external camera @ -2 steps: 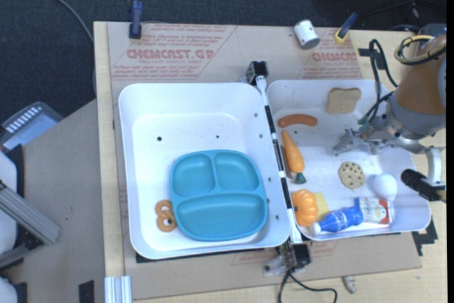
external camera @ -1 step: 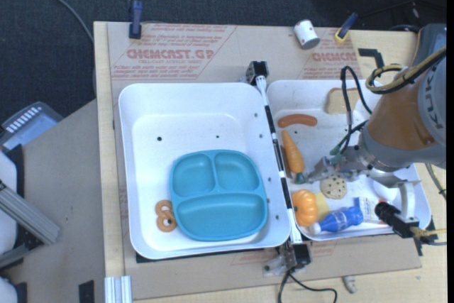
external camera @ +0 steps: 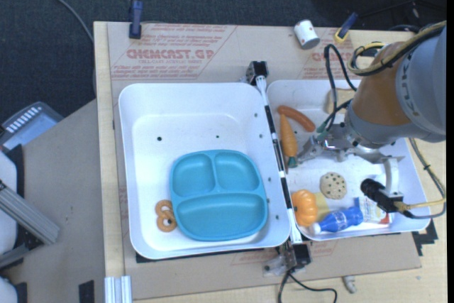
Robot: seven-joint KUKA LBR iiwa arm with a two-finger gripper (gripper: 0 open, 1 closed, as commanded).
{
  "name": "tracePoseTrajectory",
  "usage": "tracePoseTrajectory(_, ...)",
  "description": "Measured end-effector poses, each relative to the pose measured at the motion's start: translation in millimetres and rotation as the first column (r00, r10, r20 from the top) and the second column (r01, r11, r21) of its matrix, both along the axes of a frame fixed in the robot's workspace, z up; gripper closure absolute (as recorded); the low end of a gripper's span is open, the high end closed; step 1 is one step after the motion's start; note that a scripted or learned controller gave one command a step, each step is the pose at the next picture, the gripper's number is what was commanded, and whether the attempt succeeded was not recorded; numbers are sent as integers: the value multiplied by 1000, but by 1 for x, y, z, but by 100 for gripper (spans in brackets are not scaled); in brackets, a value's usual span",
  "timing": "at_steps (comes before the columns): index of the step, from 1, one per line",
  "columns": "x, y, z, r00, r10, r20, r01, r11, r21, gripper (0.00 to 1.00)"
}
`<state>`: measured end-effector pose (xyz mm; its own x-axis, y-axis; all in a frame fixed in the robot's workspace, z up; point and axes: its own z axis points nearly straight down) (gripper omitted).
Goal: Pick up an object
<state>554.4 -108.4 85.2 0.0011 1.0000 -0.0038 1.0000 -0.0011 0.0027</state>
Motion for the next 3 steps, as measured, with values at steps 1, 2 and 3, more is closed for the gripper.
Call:
tracePoseTrajectory(1, 77, 10, 0, 1000, 3, -2, -3, 1000, 3, 0)
tracePoseTrajectory(2, 103, 2, -2, 1000, 2, -12, -2, 1000, 4, 0)
tracePoseTrajectory(3, 105, 3, 9, 1000, 3, -7, -3, 1000, 2, 100)
